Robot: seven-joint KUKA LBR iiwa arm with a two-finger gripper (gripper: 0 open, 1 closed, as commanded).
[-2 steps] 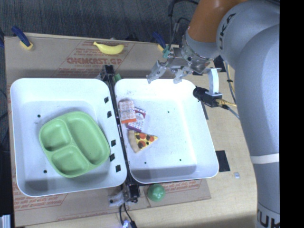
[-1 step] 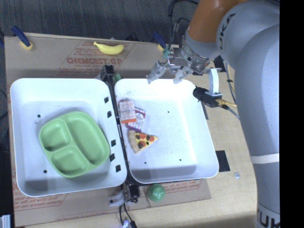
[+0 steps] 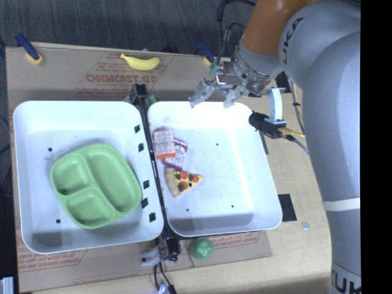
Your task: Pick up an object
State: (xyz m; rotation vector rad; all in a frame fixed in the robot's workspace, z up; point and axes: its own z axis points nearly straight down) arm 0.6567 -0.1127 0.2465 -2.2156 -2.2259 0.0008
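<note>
Two shallow white bins are sitting side by side on a sheet of brown cardboard [image 3: 98,78] that is covering a pale wooden bench. Red lettering is printed across the cardboard near the upper left of the frame, but it is too faint to read with certainty. The left bin [image 3: 30,133] is holding a light green divided plate [image 3: 95,184] with three compartments, lying flat toward the lower middle of that bin. The right bin [image 3: 245,164] is holding a small packet [image 3: 163,144] with a white and orange label whose print is too small to read, a purple and white wrapper [image 3: 178,154] touching the packet's right side, and just below them a toy pizza slice [image 3: 182,181], all close to the bin's left wall. A yellow toy banana [image 3: 140,60] is lying on the cardboard above the bins, and a green ball [image 3: 200,248] is resting on the cardboard just below the right bin's lower edge. The grey arm with its orange band is reaching in from the upper right, and its gripper [image 3: 214,98] is hovering over the upper rim of the right bin, well apart from the objects, with its two fingers spread apart and nothing between them. White letters reading "KU" are showing on the arm at the lower right corner.
</note>
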